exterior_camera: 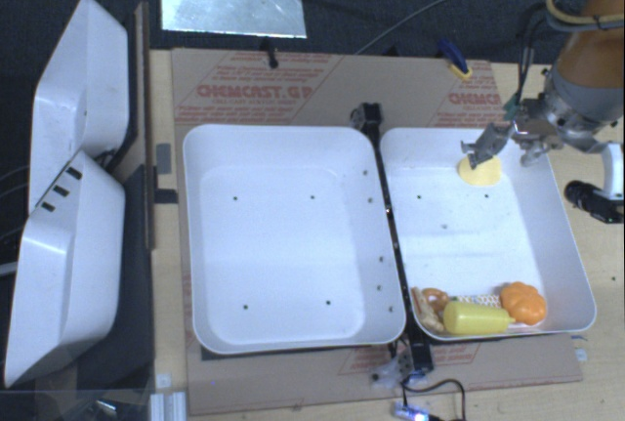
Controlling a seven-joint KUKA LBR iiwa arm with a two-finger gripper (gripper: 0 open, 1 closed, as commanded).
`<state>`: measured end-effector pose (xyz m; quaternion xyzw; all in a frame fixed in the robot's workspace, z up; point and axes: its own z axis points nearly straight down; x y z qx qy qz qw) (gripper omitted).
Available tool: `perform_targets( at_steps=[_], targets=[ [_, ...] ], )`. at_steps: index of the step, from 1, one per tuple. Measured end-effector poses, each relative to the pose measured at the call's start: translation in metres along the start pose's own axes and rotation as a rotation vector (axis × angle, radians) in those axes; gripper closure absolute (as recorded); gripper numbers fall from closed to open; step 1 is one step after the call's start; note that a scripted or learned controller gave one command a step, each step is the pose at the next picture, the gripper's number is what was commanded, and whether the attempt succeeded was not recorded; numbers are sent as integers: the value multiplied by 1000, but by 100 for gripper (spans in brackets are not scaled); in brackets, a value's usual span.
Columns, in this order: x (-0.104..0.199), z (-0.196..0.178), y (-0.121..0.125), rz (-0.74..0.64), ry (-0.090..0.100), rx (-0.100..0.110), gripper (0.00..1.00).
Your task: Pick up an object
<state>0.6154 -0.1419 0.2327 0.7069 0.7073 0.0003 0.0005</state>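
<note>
Bins sit side by side on a bench, seen from above at a slant. The left bin (283, 233) holds nothing visible. The right bin (479, 243) holds a pale yellow disc (480, 173) near its far edge, and, crowded along its near wall, a yellow block (476, 317), an orange lump (524, 303) and a small brown pretzel-like piece (430, 300).

The arm (586, 67) reaches in from the right. Its gripper (496, 147) hangs at the far right part of the right bin, directly over or just touching the disc. From this angle the tips are blurred, so how far the claw is open cannot be told, and nothing can be seen held in it.

The step in hand looks like the descent onto the disc. The disc appears thin and flat, so a clean pick would likely need the tips pressed right down to the bin floor, straddling the disc's width and closing slowly so it does not skid away.

Room for moving: the disc lies close to the bin's far wall, leaving little slack on that side. The middle of the right bin is open floor, giving a free path upward and toward the near side. The three near-wall things are well apart from the claw.
</note>
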Motion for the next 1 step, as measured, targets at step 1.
perform_targets(
  at_steps=[1],
  targets=[
    [-50,128,-7,4,2,11,0]
  ],
)
